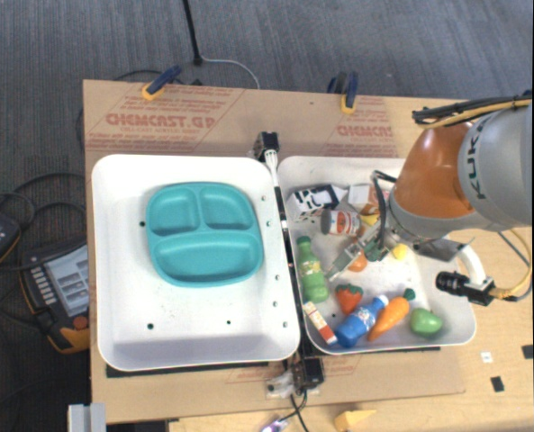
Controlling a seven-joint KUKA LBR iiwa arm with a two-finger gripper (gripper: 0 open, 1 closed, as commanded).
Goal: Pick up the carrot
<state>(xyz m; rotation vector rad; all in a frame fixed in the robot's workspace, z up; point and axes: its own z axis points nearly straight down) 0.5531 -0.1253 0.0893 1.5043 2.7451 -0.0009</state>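
Note:
The carrot [391, 314] is orange with a green stub at its upper right end. It lies slanted near the front of the right bin [456, 338], between a blue bottle [361, 322] and a green fruit [425, 322]. My gripper [361, 250] hangs low over the middle of that bin, up and to the left of the carrot and apart from it. A small orange piece [357, 263] sits right at the gripper's tip. The arm's orange wrist band [433, 183] covers the bin's back right part.
The right bin also holds a green bottle [312, 274], a red strawberry-like toy [348, 297], a small can [341, 221], a black-and-white item [313, 196] and a yellow piece [399, 252]. The left bin [122, 322] bears a teal divided tray [203, 232].

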